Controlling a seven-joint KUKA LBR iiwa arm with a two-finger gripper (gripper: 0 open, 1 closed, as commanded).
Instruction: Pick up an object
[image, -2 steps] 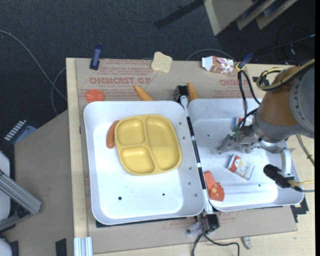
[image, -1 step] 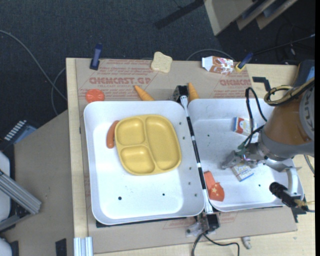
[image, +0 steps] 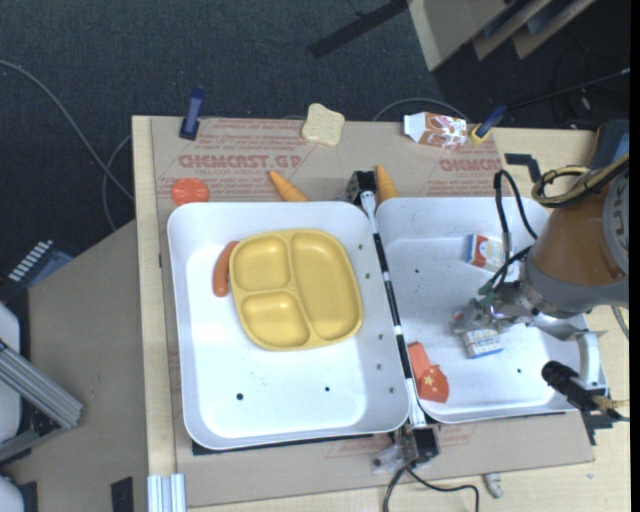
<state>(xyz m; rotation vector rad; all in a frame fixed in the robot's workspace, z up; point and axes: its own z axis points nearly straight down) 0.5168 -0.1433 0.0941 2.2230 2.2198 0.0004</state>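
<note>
A grey robot arm with an orange band (image: 578, 245) reaches in from the right over the right-hand shallow white bin (image: 440, 225), its two-finger gripper (image: 482, 318) lowered among a small cluster of objects near the bin's middle. From where I stand, whether the gripper is spread, closed or clamped on anything cannot be told; the wrist and cabling crowd that spot. Just below the gripper lies a small white carton with blue and red print (image: 483, 343), tilted, resting on the bin floor and close against the tool. A second small white carton with red and blue markings (image: 482, 249) sits farther back in the same bin, apart from the gripper. At the bin's front left corner lies a red flat piece with a yellow star (image: 428, 377), up against the divider between the bins.

The left-hand shallow white bin (image: 200, 390) holds a yellow three-compartment plastic plate (image: 296, 288), with a red-orange toy sausage (image: 221, 270) lying along the plate's left edge, just beside it.

On the cardboard-covered bench (image: 240, 152) behind the bins rest a toy slice of bread (image: 323, 124), an orange toy carrot (image: 287, 186), a small round orange disc (image: 187, 190), a blue clip (image: 191, 111) at the back left edge, and a crumpled white and red wrapper (image: 437, 128) toward the back right.
</note>
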